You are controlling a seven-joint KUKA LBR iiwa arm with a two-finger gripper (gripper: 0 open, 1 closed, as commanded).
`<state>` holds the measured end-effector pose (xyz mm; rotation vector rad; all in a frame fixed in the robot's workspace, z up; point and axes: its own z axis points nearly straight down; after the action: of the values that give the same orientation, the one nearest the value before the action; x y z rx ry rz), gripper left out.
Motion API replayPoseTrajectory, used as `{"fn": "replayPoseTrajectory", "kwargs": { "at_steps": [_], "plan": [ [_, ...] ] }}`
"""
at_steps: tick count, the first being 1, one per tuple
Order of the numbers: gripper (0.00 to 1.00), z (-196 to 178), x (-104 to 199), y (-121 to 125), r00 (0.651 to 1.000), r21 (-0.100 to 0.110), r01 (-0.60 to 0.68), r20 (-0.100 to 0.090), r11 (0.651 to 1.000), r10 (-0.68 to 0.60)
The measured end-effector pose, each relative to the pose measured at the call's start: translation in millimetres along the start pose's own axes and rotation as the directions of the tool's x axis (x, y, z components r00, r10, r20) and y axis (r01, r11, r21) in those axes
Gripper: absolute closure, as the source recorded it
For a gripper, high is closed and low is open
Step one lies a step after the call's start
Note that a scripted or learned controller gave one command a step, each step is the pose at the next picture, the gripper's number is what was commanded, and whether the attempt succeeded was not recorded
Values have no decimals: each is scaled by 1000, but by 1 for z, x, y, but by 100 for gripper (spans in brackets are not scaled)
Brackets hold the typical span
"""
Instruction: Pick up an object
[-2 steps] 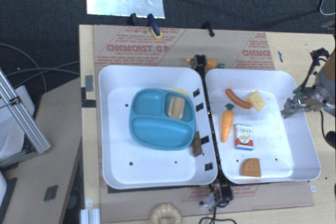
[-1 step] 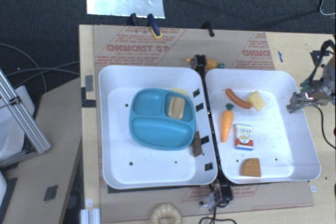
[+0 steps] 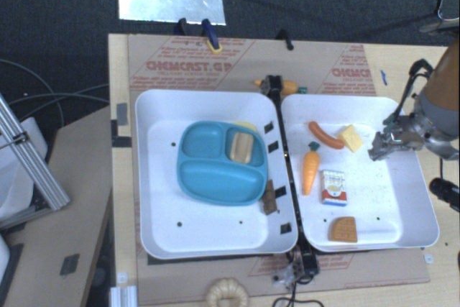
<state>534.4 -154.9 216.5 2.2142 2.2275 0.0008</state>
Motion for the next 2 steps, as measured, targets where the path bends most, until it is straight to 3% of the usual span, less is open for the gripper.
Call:
{"fn": "replayPoseTrajectory", "kwargs": {
  "at_steps": [2],
  "plan": [
    [100, 8, 99, -21, 1000, 1, 3, -2, 1000, -3]
  ]
}}
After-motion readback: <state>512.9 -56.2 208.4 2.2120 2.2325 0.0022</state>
